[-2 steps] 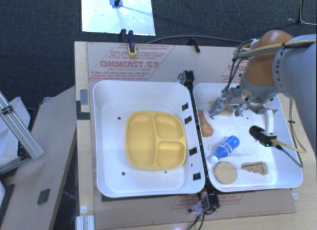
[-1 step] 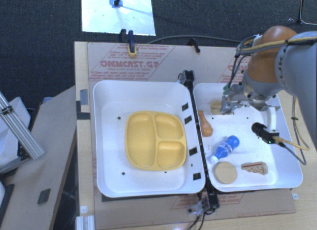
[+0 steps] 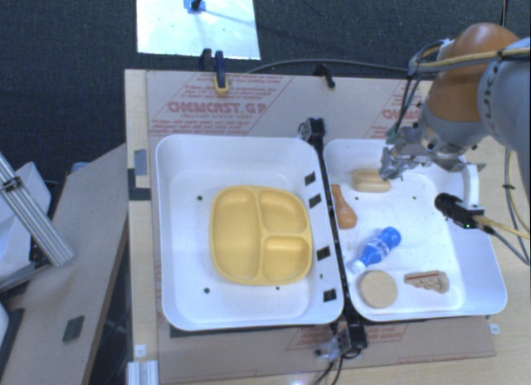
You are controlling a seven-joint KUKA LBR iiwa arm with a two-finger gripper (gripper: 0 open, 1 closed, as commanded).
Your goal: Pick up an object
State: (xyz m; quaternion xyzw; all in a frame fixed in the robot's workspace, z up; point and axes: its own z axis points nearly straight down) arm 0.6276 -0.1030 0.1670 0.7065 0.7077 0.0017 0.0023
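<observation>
Bread roll (image 3: 370, 181) lies upper part of right bin (image 3: 489, 271), w/ jaws (image 3: 393, 167) just above-right, maybe touching it; grip state can't be told. Blue bottle (image 3: 378, 247), round cookie (image 3: 378, 289) sit lower in frame.

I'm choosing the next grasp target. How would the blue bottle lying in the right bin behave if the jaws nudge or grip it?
The blue bottle lies on its side, so a nudge would probably roll it across the right bin. It looks like small clear plastic, likely light. Its rounded, smooth body might slip unless gripped squarely.
</observation>
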